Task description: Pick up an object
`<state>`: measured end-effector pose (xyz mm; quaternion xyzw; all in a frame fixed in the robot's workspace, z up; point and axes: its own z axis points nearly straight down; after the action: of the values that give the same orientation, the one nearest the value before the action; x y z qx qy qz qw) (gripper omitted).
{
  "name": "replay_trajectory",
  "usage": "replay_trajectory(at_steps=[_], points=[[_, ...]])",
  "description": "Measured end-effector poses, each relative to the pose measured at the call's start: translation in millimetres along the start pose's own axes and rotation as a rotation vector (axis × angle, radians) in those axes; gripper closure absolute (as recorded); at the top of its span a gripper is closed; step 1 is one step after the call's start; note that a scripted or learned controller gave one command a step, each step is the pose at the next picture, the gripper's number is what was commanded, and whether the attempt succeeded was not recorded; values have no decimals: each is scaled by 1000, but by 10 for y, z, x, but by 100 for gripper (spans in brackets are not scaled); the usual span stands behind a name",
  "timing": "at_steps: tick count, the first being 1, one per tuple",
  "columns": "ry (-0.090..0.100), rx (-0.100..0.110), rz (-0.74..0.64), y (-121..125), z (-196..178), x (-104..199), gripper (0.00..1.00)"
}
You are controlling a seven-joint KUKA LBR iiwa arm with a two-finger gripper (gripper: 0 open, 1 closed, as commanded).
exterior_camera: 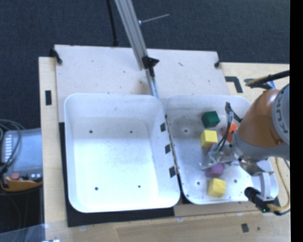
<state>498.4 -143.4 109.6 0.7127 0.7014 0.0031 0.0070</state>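
The right bin holds a green block at the back, a yellow block below it, a purple object and a second yellow block near the front. A small orange piece peeks out beside the arm. My gripper reaches down from the right, just above the purple object and below the upper yellow block. Whether it touches the purple object is unclear.
The left bin sits beside the right one. A metal pole slants up from between the bins at the back. The arm's grey and orange body covers the right bin's right side. Cables hang at the front right.
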Motion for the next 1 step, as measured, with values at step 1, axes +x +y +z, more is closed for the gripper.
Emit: replay_trajectory(at_steps=[1], points=[[4, 9, -20, 68, -445, 26, 100]])
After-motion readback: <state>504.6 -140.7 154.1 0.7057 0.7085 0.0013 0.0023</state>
